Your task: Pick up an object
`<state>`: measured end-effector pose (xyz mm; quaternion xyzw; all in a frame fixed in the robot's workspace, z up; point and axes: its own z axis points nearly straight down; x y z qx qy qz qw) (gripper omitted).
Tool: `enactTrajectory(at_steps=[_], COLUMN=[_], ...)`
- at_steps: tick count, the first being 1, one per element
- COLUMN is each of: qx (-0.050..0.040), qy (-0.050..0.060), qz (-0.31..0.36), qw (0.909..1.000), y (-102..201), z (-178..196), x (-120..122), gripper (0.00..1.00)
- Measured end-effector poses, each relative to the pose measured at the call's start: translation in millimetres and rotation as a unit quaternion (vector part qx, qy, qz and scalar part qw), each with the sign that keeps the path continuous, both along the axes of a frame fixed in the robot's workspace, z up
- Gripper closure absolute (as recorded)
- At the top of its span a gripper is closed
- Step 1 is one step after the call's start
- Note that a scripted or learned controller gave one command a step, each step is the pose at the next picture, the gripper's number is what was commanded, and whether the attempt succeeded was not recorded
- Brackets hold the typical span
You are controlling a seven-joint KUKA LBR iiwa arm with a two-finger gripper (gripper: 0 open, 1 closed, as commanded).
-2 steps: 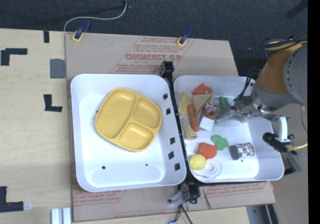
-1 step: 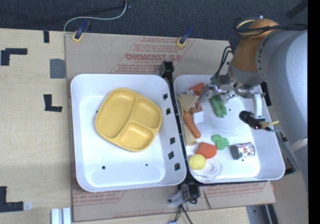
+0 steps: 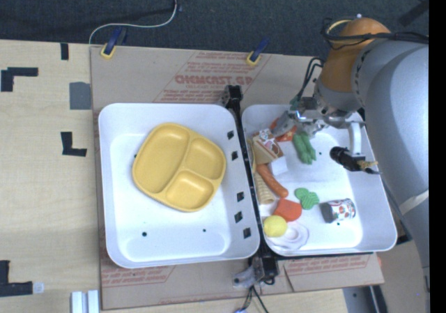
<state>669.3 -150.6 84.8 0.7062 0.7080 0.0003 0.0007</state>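
Pincer (image 3: 301, 123), its grip state impossible to tell, hovers over the pickle (image 3: 304, 148) lying just below it: probably light, stiff, slick plastic, best pinched across its narrow middle

Yellow divided plate (image 3: 180, 166), left bin (image 3: 115, 186)

Bulky, smooth, rounded grey arm casing (image 3: 404, 116) at the right edge of the right-hand shallow white bin (image 3: 373, 235). A glossy orange band (image 3: 346, 57) caps the wrist just beyond that bin's far rim. Below the band, a small metallic grey two-finger gripper assembly (image 3: 306, 118) with thin dark cables alongside it.
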Motion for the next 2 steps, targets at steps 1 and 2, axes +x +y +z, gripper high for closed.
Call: enactTrajectory(at_steps=[1, 2], qx=[-0.0008, -0.0011], qy=[0.001, 0.001], qz=[0.000, 0.000], qw=[1.0000, 1.0000], y=[21.0, 20.8], z=[-0.1, 10.1], x=[-0.9, -0.8], gripper=[0.00, 1.00])
